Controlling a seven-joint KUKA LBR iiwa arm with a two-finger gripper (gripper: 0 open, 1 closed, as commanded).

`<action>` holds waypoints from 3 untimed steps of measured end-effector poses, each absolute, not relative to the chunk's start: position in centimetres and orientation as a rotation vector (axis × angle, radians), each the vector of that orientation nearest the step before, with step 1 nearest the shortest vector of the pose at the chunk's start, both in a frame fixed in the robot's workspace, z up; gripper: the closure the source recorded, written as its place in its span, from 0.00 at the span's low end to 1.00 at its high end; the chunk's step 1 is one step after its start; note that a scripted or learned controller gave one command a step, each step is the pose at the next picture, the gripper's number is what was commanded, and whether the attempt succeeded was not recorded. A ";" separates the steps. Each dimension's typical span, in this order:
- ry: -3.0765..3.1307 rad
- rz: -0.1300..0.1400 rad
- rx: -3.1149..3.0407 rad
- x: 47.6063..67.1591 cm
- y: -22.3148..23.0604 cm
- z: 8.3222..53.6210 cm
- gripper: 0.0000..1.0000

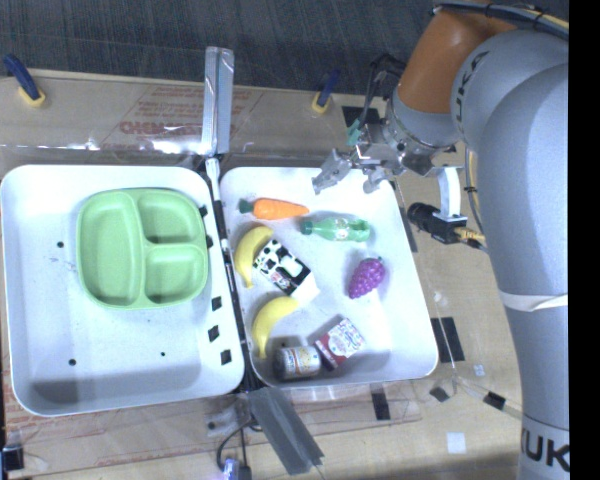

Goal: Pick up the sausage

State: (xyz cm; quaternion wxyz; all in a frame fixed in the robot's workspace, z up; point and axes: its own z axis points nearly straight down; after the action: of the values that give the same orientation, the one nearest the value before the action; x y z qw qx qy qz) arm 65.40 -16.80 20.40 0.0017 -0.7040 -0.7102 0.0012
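My gripper (pixel 351 176) hangs over the far rim of the right bin (pixel 412 298), just above the carrot (pixel 280 208) and the green bottle (pixel 336 229). Its two fingers (pixel 329 175) are spread apart, open, with nothing between them. At the bin's near edge a small brown-labelled tin (pixel 300 360) lies on its side beside a red packet (pixel 340 341). I cannot tell which item is the sausage.
The right bin also holds two bananas (pixel 250 253) (pixel 271 319), a black-and-white carton (pixel 282 266) and purple grapes (pixel 367 276). A green divided plate (pixel 142 247) lies in the left bin (pixel 40 348). A metal divider (pixel 218 98) stands between the bins at the back.
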 end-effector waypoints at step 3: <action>-2.549 0.003 -1.840 59.2 -19.9 39.6 1.00</action>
State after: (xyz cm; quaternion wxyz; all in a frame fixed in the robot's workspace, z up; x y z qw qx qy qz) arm 59.24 -19.89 39.61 -0.0011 -0.5853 -0.8108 0.0009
